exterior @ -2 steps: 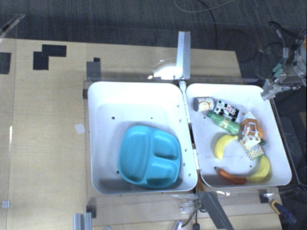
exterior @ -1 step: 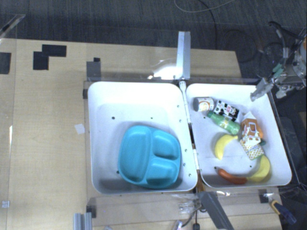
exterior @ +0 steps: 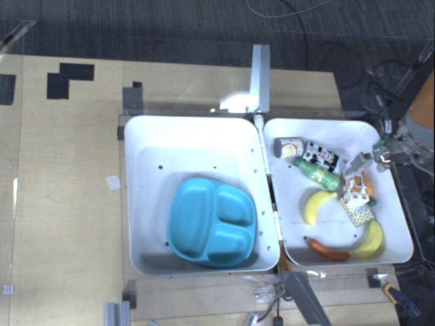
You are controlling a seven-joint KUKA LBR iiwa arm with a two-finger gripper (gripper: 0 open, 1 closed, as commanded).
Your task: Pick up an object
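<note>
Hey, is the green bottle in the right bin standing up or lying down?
Lying down. The green bottle rests on its side on the floor of the right bin, long axis slanting, above a banana.

No lettering can be read. The black-and-white printed box [exterior: 319,155] and the small orange-and-white patterned carton [exterior: 356,194] in the right white bin [exterior: 401,240] bear print too small to read.
</note>
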